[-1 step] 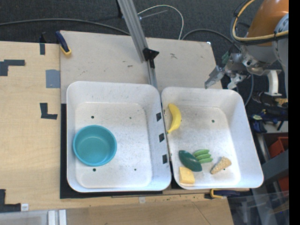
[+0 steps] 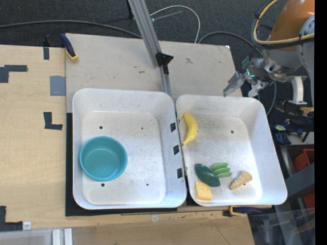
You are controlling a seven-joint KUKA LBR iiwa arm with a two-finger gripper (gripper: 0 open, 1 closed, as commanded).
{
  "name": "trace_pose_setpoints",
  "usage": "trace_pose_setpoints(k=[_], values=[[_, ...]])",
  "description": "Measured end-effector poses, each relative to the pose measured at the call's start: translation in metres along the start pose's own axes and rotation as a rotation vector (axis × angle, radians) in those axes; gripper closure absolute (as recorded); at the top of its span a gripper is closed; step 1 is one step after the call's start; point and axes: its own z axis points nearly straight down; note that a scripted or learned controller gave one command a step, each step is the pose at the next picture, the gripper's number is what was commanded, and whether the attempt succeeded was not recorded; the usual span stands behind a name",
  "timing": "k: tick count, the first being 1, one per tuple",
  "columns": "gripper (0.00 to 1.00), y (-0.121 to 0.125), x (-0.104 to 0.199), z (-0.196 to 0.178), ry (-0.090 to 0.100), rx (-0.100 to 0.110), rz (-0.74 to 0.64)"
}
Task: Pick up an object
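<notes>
Objects for picking all lie in the right-hand white bin (image 2: 265, 137) as the overhead camera shows it: a curved yellow plastic banana (image 2: 190, 128) close to the bin's left wall, and, bunched toward the near edge, a dark green leaf-shaped toy (image 2: 207, 175), a light green pea pod (image 2: 221, 168) touching it on its right, a pale yellow wedge of toy cheese (image 2: 203, 191) just below the leaf, and a small tan corn-like piece (image 2: 240, 179) a little to the right of the pod. The two-finger gripper (image 2: 239, 81) hangs over the bench just outside the far right corner of that bin, above and beyond its rim, with the grey arm and its orange band (image 2: 296, 9) behind it at the upper right. Whether the gripper is open or closed cannot be told from this angle, and nothing shows in it. From the gripper, the banana lies down and to the left, the nearest piece, its long axis running roughly from the far side toward the near side of the bin; the cluster lies farther toward the camera. The left-hand white bin (image 2: 122, 98) holds a round teal plastic bowl (image 2: 103, 158) in its near left part, well apart from the gripper. My judgement is that the reach has not yet begun.
</notes>
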Motion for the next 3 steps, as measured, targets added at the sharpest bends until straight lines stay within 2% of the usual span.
trace_pose_setpoints(k=[2, 3], values=[[0.00, 0.006, -0.008, 0.120, 0.001, 0.007, 0.001], [0.00, 0.005, -0.011, 0.135, -0.001, 0.014, 0.004]])
